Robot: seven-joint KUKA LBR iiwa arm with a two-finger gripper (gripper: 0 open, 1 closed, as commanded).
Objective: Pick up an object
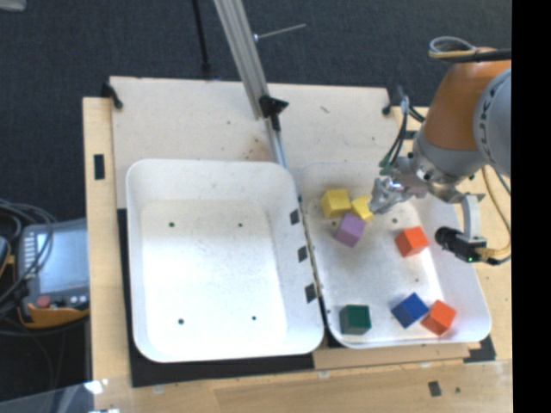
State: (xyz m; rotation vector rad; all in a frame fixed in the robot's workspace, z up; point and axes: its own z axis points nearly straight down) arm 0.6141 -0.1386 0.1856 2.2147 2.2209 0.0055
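Note:
The right bin holds several small blocks. A yellow block lies near its far left, with a purple block just in front of it. A second, smaller yellow piece sits beside them, right under my gripper. An orange block lies in the middle right. Along the near side are a green block, a blue block and another orange block. My gripper hangs low over the bin's far part, touching or nearly touching the small yellow piece.
The left bin stands beside the right one, sharing a raised rim between them. A slanted metal rail rises behind the bins. A black fitting on cables hangs from the wrist over the right bin's right side.

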